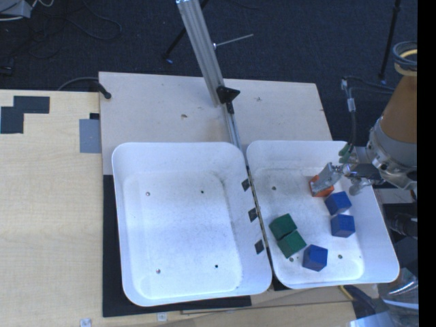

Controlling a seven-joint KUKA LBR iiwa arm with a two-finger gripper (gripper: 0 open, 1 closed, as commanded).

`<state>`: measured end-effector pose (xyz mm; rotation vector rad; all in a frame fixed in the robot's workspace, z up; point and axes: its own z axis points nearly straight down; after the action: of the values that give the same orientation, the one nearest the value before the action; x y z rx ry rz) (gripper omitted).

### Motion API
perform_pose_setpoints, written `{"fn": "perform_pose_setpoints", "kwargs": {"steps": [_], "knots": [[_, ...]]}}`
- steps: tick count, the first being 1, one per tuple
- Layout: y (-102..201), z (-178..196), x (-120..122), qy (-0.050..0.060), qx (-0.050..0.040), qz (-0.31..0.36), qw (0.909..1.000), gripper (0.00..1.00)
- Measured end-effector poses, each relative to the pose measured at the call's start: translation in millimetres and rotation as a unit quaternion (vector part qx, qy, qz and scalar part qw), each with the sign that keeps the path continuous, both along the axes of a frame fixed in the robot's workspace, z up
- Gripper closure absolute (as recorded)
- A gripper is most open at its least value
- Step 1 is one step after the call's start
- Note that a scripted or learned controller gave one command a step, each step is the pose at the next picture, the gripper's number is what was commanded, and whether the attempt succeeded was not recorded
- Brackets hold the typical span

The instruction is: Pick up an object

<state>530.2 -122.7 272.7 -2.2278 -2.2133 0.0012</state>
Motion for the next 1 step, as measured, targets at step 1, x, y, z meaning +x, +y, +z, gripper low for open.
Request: {"fn": "perform_pose_setpoints", "kwargs": {"steps": [1], "knots": [[-40.5, 68.8, 39.2, -0.004, -0.0022, 0.001, 1.0000, 0.00]]}}
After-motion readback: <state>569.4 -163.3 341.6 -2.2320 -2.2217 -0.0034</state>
